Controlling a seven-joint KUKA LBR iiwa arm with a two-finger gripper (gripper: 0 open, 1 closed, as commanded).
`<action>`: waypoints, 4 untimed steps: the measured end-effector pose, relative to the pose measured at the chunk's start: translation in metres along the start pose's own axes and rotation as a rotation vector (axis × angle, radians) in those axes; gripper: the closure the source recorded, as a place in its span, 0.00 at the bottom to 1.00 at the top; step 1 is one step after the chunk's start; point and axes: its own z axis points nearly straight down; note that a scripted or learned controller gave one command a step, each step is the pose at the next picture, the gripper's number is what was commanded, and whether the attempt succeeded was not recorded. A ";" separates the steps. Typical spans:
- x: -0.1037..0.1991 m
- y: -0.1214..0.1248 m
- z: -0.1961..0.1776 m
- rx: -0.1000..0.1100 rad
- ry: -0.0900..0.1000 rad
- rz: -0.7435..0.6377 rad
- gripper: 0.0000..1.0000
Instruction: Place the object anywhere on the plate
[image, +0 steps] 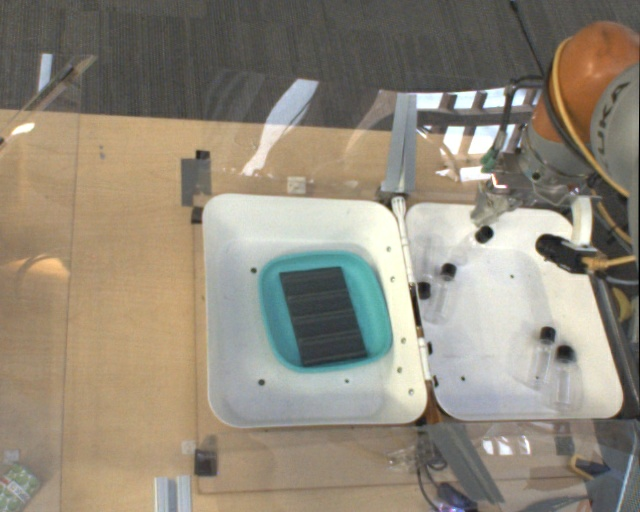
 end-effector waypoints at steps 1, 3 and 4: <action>0.041 -0.032 0.059 0.002 0.002 -0.059 1.00; 0.205 -0.090 -0.006 0.001 0.003 -0.116 1.00; 0.248 -0.067 0.091 -0.023 0.006 -0.207 1.00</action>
